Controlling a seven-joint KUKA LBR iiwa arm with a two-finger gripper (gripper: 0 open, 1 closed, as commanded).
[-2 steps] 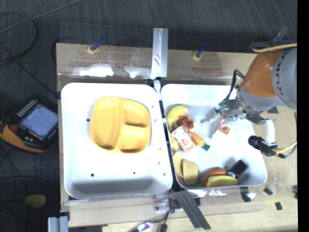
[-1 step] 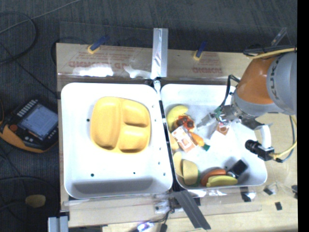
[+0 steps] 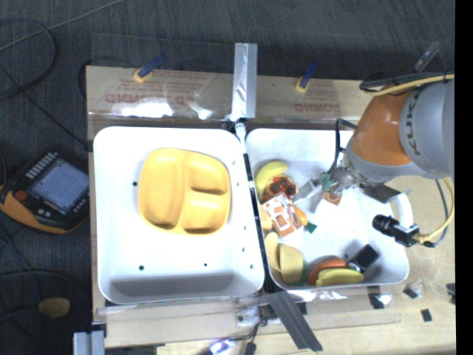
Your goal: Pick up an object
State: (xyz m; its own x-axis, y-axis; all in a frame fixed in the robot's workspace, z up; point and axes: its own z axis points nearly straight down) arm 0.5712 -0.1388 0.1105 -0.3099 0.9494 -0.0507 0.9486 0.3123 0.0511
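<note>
The grey arm [image 3: 414, 135] has the letters "KU" on its side, next to its orange band. The brown board [image 3: 177, 91] behind the bins has red writing under clear plastic, but it is too blurry to read. A small packet [image 3: 281, 214] in the right bin has orange and white marks, and those are too small to read too.

The gripper [image 3: 330, 186] is low inside the right bin [image 3: 384, 235], near the middle. I cannot tell if it is open or closed. A small orange thing [image 3: 332, 195] sits right at its tip.

The right bin also has a yellow banana-shaped toy [image 3: 270, 174], a yellow block [image 3: 290, 261], a red and yellow toy [image 3: 334, 271] and a little black box [image 3: 363, 257]. The left bin [image 3: 118, 265] holds a big yellow tray [image 3: 183, 189] with three parts.

The bins sit on a light wood bench [image 3: 436, 302]. The floor [image 3: 44, 87] is dark grey carpet. A handheld control box [image 3: 46, 192] with a screen lies on the floor to the left, with black wires near it.
</note>
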